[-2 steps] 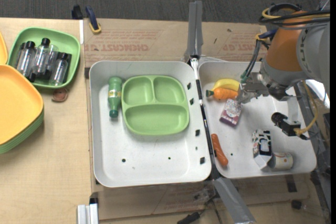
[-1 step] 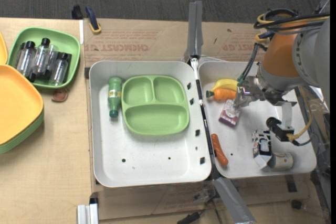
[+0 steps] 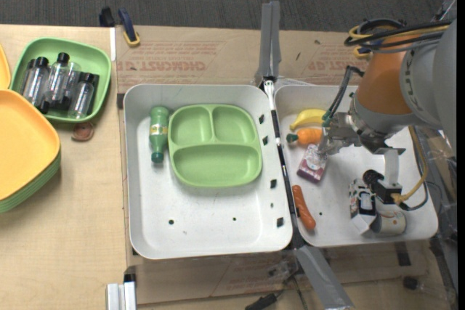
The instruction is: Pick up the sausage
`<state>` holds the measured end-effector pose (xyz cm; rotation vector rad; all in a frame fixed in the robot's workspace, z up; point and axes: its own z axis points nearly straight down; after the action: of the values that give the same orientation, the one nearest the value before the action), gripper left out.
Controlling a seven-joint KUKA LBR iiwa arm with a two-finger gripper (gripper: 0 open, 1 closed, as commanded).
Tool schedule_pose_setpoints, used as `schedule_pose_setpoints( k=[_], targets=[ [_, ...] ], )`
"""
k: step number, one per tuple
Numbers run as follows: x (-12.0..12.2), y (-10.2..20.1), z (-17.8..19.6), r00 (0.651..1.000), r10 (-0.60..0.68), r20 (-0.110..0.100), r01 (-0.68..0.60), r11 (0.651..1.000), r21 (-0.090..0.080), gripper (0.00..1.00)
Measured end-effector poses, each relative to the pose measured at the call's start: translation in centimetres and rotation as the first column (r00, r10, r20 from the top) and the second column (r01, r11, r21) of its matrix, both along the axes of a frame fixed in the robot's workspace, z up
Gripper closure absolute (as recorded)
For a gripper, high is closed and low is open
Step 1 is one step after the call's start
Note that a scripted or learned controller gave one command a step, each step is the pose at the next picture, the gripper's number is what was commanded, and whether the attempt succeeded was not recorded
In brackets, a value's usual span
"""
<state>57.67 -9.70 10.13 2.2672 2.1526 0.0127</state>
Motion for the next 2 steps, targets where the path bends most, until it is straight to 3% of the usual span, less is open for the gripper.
schedule_pose_setpoints(
  k=[1,2],
  targets=[
    [-0.1,-2.5,0.0,0.996,0.091,0.003,-0.091,0.996,0.003,1.00],
    [4.8,-2.2,8.2,0.985,0.172,-0.017,-0.172,0.985,0.004,1.00]
  ],
)
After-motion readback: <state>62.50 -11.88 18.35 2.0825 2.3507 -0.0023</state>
